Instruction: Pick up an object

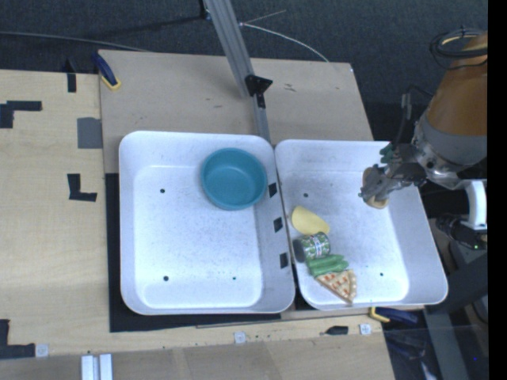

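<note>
Over the right bin (412,236), near its far right wall, the tool (375,194) hangs; whether it grips anything, I cannot tell. The yellow lemon (310,221), green can (314,248) and pizza slice (336,283) crowd the bin's left wall, so a descent from here risks closing on bare floor.

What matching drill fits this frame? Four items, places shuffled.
Items:
1. bowl
2. can
3. pizza slice
4. claw

Places:
A. right bin, nearest its front edge
B. left bin, back right part
C. over the right bin's right side
D. right bin, near the divider, between a yellow piece and a green piece

Pairs: 1-B, 2-D, 3-A, 4-C
</note>
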Controlling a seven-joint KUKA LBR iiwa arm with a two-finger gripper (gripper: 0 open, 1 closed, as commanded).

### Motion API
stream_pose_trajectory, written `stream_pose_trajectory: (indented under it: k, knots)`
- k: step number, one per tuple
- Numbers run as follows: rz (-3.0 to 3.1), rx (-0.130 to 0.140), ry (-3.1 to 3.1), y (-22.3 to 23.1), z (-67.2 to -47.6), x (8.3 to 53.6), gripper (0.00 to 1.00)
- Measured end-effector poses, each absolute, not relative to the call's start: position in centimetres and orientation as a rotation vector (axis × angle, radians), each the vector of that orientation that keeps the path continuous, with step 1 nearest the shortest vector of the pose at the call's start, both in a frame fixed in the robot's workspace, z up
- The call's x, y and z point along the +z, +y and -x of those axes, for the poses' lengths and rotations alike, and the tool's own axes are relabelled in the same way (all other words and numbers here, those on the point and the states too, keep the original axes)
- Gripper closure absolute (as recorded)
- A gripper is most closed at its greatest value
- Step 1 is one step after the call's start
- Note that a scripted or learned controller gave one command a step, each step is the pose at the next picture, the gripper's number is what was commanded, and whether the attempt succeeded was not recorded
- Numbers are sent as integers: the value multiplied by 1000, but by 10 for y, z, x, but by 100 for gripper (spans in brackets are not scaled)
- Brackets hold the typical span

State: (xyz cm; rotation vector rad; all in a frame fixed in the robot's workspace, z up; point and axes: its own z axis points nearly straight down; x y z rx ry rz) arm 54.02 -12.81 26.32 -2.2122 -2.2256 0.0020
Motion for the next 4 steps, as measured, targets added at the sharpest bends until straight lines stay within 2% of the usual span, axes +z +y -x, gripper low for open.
stream_pose_trajectory:
  k: [1, 2, 4]
  knots:
    - [2212, 2, -2226, -69, -535, 249, 100]
    - [2213, 4, -2224, -25, -521, 236, 100]
    - [2213, 5, -2225, 66, -499, 234, 100]
